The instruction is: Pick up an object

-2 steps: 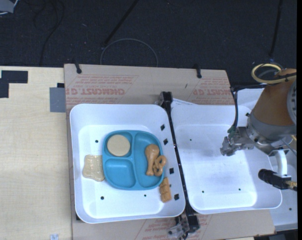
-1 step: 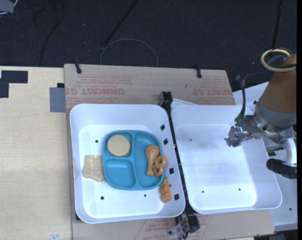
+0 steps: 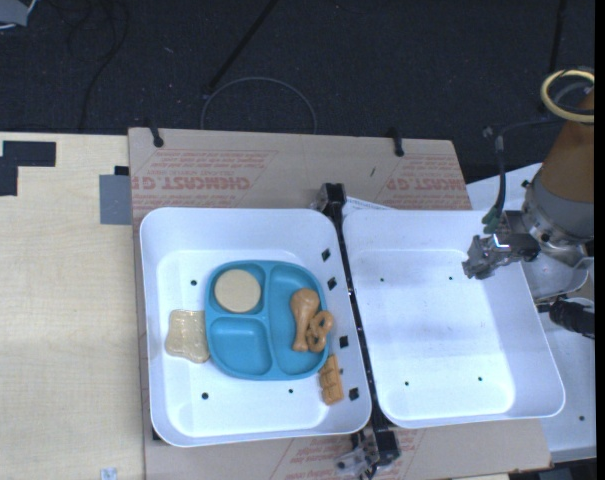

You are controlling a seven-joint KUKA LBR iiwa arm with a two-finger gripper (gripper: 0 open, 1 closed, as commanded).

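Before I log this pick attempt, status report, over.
Pincer over right bin's far right edge, nothing seen in it. Blue tray with food pieces in left bin, untouched. Nothing between but the bin walls.

Blue tray (image 3: 244, 353), tan foods, white bins (image 3: 502, 398), orange-banded arm (image 3: 572, 158)

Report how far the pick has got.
Done: nothing yet looks picked. The round biscuit and pretzel lie on the blue tray in the left bin, with two more snacks beside the tray. In hand: the gripper sits at the right bin's far right edge, with no object at it. Left: reach across to the left bin, grasp one item, lift.
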